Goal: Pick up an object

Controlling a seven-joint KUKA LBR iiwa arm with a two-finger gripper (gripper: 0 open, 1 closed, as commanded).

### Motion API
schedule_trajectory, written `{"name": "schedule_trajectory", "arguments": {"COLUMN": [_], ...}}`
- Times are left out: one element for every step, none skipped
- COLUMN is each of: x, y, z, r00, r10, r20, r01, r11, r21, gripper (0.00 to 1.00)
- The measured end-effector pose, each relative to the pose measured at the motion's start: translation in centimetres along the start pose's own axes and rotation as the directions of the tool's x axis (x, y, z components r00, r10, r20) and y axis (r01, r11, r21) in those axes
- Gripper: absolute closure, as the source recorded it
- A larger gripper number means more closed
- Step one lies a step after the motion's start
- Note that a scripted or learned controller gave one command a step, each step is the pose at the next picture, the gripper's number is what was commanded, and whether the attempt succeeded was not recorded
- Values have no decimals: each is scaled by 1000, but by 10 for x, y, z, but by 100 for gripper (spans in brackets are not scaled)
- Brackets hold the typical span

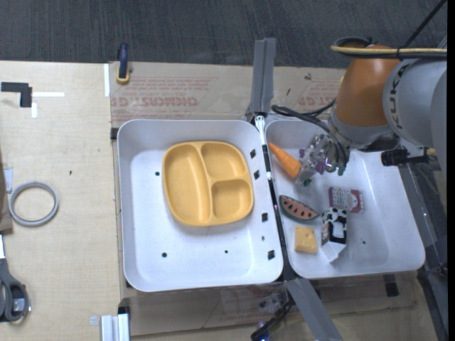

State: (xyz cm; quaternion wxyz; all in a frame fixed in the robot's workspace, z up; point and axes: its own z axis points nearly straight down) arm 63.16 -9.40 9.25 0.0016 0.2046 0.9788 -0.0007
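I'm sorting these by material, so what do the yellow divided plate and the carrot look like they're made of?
The yellow divided plate looks like moulded plastic with a matte finish: uniform colour, rounded compartment edges. The carrot looks like toy plastic or rubber, evenly orange and smooth, though the view leaves that open.

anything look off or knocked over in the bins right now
Nothing is spilled or damaged. In the right bin, the milk carton lies tipped on its side beside the cheese wedge. The carrot rests near the gripper. The yellow divided plate sits flat in the left bin.
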Motion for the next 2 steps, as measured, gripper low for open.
{"name": "schedule_trajectory", "arguments": {"x": [4,29], "y": [-10,20], "z": [-72,-117], "r00": [999,832], "r10": [47,555], "r20": [1,-1], "r01": [-47,-555], "r11": [999,832], "r21": [-1,2], "gripper": [100,100]}}
